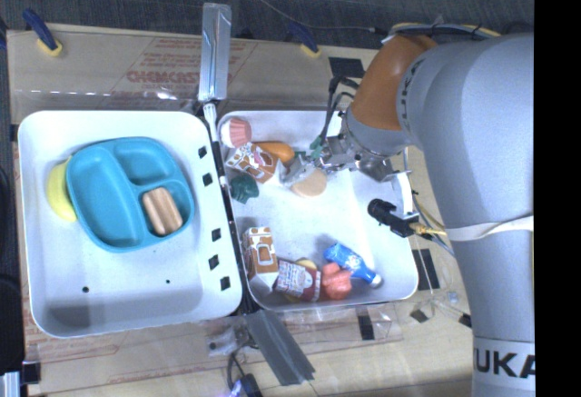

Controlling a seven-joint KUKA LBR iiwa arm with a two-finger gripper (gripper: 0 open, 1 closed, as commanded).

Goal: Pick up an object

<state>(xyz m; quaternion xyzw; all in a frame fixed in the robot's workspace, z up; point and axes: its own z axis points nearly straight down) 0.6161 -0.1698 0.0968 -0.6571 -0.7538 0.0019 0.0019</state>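
The gripper (309, 166) is down inside the right bin (386, 282), in the upper middle of the frame, at a tan round object (310, 185) lying beside a small patterned box (252, 161). Whether it is clenched or released on anything I cannot tell. No object looks lifted yet, so by my judgement the pick is only begun; gripping and raising remain.

smooth white plastic bins (36, 295), glossy blue plastic divided tray (109, 195) left of frame, matt grey arm (481, 141) with satin orange band (386, 82) right, printed cardboard-look bench top (136, 68), shiny foil-like blue packet (352, 263) lower centre
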